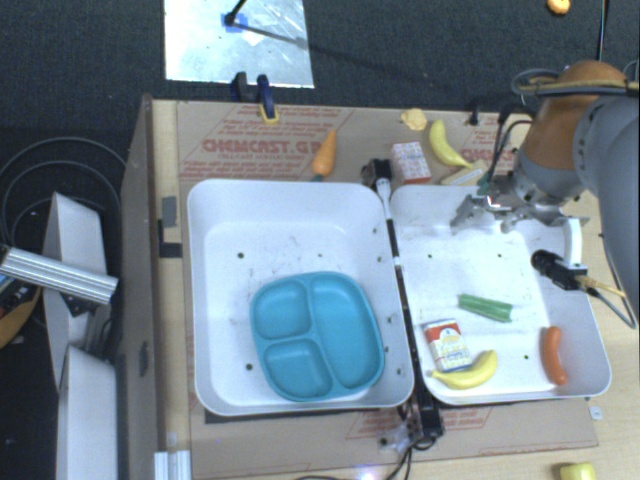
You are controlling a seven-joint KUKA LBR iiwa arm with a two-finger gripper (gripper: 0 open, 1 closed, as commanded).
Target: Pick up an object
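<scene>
Judging by the scene, you have the whole pick left: the gripper (pixel 487 211) hovers with fingers spread and nothing between them over the right bin's (pixel 580 383) far end, while the green object (pixel 485 307), banana (pixel 467 370), small carton (pixel 447 344) and sausage (pixel 552 355) lie untouched nearer the front.

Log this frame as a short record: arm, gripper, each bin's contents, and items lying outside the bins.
arm: enters from the right, orange band above the wrist
gripper: over the right bin's far edge, nothing seen between its fingers
left bin: holds a blue divided plate
right bin: holds a green piece, a small red and white box, a banana touching that box, and an orange sausage-shaped item
outside bins: carrot, second small box, another banana on the bench behind the bins
</scene>
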